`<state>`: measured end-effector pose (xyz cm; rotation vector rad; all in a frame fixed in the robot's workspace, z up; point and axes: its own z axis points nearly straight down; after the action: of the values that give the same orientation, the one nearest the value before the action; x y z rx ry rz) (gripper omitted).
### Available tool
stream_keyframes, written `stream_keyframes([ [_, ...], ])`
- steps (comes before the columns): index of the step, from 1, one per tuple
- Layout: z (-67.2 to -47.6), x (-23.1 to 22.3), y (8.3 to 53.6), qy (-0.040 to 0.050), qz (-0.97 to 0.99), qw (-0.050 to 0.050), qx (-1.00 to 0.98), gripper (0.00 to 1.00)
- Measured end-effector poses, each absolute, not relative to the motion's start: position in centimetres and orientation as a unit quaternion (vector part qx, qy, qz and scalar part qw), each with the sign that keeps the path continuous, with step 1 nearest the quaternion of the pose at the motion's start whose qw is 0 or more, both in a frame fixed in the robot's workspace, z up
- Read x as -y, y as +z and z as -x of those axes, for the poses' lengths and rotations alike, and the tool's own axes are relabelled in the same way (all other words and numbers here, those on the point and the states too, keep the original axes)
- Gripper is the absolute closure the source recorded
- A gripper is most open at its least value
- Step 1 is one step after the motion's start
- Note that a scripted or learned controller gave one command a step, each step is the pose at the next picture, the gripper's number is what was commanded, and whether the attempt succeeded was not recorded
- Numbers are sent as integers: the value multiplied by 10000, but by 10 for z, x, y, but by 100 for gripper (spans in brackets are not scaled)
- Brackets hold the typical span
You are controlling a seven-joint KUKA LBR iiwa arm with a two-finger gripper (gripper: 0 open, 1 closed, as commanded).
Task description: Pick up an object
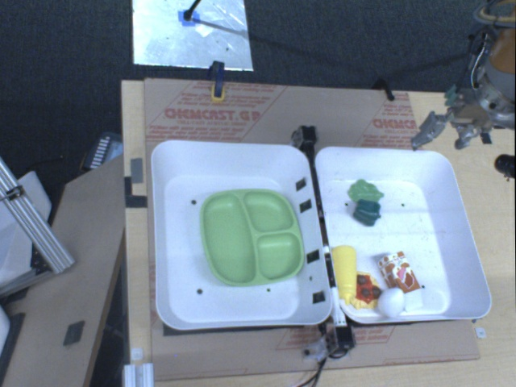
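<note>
1. One end effector hovered beyond the right bin's far rim, fingers spread wide, holding nothing.
2. The green toy, nearest object, lay toward seven o'clock inside that bin.

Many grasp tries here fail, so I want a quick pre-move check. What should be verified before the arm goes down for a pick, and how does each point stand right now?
1. Gripper free of any load: ok, nothing shows between its fingers, which stand spread.
2. Gripper over a target: not ok, it hangs above the far right corner of the right bin, away from the objects.
3. Isolated target available: ok, the green toy and the dark teal piece touching it sit apart from the rest.
4. Near cluster easy to grasp: not ok, the yellow bottle, snack packet and white ball crowd the near wall.
5. Green divided tray graspable: cannot tell, it lies flat in the left bin.
</note>
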<state>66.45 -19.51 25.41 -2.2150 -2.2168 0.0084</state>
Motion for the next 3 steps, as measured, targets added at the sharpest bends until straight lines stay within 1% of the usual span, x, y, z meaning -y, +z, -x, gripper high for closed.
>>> stream_keyframes([
  [1, -667, 195, 262, -5, 7059, -11, 7083, 0],
  [2, -661, 195, 201, 8, 7067, 11, 7075, 0],
  [3, -654, 188, 153, 2, 7064, 2, 7078, 0],
])
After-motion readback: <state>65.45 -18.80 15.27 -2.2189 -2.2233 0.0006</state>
